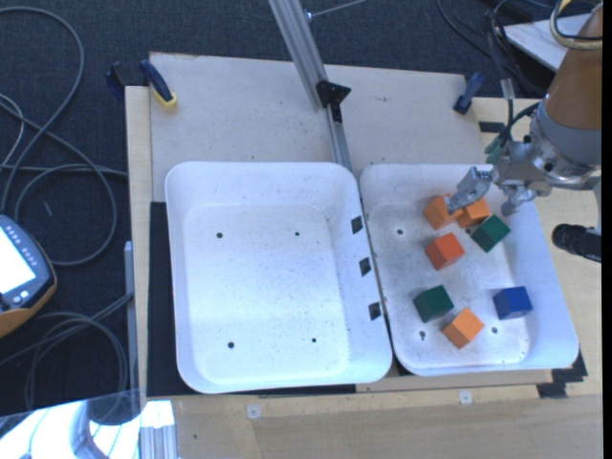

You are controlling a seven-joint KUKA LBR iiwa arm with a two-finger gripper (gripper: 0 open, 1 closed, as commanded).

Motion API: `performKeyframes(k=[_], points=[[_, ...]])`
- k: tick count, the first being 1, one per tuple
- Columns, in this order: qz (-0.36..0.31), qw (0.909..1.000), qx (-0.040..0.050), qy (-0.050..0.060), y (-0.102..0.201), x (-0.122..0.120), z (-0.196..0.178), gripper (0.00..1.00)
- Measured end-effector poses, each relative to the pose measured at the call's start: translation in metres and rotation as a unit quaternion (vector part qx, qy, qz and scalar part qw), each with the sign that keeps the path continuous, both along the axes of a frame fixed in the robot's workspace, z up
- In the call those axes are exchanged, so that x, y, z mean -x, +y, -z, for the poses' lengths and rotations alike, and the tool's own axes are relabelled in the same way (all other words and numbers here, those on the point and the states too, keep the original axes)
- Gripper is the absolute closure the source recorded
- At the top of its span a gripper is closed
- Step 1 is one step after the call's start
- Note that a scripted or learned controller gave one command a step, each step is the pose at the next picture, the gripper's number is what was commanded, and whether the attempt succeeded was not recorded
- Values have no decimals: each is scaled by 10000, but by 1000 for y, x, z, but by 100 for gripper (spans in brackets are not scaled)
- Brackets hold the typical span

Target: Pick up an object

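Observation:
My gripper (493, 197) hangs over the far part of the right bin (545, 285), open, its two grey fingers spread with nothing between them. Just beneath its fingertips lie an orange block (474, 215) and, touching it, a green block (491, 233). Another orange block (437, 210) sits just left of the left finger (468, 190). Farther toward the front lie a red-orange block (445, 250), a dark green block (433, 302), an orange block (464, 326) and a blue block (513, 301).
The left bin (182, 256) stands beside the right one, their rims meeting in the middle. A slanted metal rail (304, 51) runs down to the bins' far junction. Blue clamps (159, 82) hold the board's far corners. Cables lie on the floor at left.

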State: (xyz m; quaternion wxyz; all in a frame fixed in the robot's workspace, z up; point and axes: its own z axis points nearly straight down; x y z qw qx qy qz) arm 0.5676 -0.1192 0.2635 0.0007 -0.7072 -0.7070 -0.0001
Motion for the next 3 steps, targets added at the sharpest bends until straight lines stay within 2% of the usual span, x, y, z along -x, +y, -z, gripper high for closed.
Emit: performKeyframes(k=[1,2,3], points=[[-29,10000,1,-22,34,-40,0,0],[-11,10000,6,-12,32,-39,0,0],[18,10000,10,11,-3,-13,9,0]])
